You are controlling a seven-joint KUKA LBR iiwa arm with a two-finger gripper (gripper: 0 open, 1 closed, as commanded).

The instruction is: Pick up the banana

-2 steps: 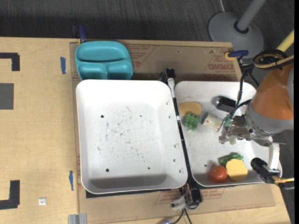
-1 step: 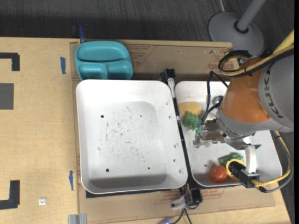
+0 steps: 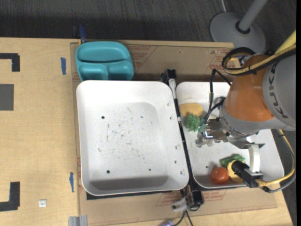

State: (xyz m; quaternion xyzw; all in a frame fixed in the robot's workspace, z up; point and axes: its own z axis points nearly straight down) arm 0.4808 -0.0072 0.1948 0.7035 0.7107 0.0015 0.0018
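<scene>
The gripper hangs low over the right bin, its metal parts showing just under the arm's orange band; whether it is parted or closed I cannot tell, and nothing can be seen between its tips. The banana lies toward the near end of that bin, a yellow-green sliver mostly hidden by a dark part of the arm's fittings, apart from the gripper. Touching it on the near left is a red tomato-like fruit. Farther up the bin, just left of the gripper, sits a green leafy piece, with a yellow-tan rounded item touching it behind. The left bin lies alongside, and a teal divided tray rests beyond it.
</scene>
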